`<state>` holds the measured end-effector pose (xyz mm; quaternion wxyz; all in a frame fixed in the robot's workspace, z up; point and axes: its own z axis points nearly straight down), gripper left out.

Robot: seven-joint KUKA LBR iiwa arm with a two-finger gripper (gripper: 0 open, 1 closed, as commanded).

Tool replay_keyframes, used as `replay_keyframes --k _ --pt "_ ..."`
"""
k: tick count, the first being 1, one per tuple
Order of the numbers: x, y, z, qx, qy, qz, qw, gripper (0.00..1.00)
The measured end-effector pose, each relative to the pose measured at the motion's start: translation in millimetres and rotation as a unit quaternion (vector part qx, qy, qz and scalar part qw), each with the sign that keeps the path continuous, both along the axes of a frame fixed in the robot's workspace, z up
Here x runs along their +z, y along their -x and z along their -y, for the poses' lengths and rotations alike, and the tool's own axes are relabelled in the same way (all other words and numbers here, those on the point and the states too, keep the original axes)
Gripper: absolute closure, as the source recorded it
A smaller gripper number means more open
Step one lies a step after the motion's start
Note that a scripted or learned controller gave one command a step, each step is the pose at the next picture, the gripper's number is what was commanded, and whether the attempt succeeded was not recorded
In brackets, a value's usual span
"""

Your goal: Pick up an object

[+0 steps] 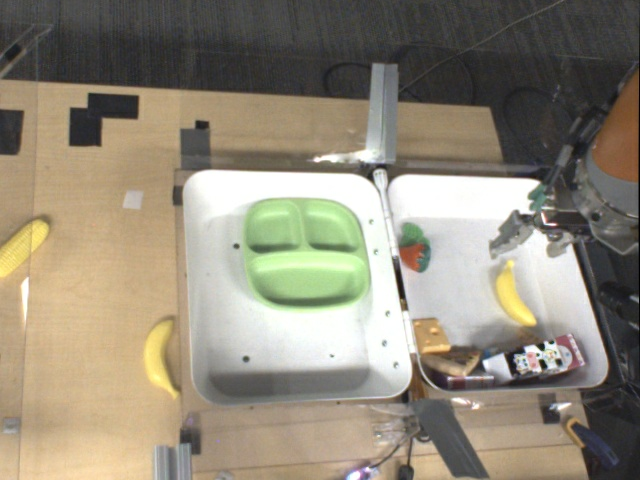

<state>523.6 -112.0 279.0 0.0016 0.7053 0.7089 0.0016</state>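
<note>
One banana [515, 297] in right bin [470, 218], long axis upper-left to lower-right | pincer [533, 236] open above it

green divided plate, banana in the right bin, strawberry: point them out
green divided plate [303, 249], camera view, ridge between its compartments
banana [514, 299], camera view, middle of its curved body
strawberry [414, 254], camera view, red flesh below the green top
</note>
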Motion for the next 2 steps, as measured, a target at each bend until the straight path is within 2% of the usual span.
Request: replay_keyframes --k 1,2 --pt "-133 30 88 -0.056 0.0000 -0.001 0.9984 0.00" --pt "-189 -38 77 -0.026 0.0016 0.005 0.9996 0.00"
